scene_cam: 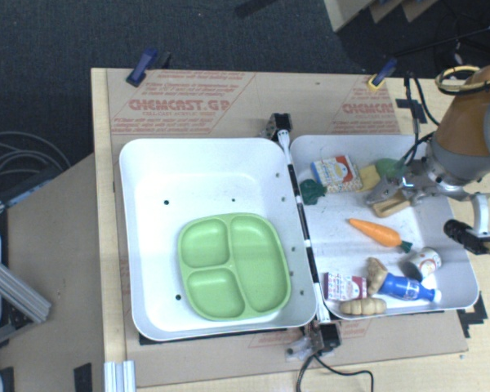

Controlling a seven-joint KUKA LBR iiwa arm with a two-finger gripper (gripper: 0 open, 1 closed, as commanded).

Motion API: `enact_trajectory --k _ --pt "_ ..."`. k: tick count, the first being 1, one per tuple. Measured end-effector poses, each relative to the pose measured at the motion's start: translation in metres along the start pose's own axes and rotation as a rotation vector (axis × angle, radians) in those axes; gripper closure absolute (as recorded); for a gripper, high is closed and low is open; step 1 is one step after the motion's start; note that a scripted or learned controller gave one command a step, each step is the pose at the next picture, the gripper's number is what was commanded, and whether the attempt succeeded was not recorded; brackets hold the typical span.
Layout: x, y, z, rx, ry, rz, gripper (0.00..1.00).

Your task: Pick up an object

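Hovering over far right bin (465,278), gripper (394,193) beside tan block (390,207); jaws' state unclear. Advice: centre over block, descend straight, avoid carrot (376,232).

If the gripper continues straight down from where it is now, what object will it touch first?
Probably the tan block, lying right under the gripper in the right bin. Depth is unclear from this slanted view.

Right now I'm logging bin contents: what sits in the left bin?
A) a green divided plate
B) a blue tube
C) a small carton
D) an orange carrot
A: the green divided plate lies in the left bin; the carrot is in the right bin.
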State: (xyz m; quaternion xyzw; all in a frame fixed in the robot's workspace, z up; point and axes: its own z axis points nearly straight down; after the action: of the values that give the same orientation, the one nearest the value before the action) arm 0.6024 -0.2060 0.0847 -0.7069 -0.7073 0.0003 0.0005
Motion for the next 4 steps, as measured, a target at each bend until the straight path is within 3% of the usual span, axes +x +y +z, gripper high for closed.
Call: enact_trajectory --k 1,2,3,4 --pt "0.049 0.047 0.001 0.005 0.002 0.0 0.0" --pt "0.036 0.059 0.0 0.004 0.015 -0.006 0.0" --pt "0.083 0.061 0.0 0.014 -0.006 0.001 0.0" --pt "0.084 0.065 -0.014 -0.002 -0.006 0.001 1.0"
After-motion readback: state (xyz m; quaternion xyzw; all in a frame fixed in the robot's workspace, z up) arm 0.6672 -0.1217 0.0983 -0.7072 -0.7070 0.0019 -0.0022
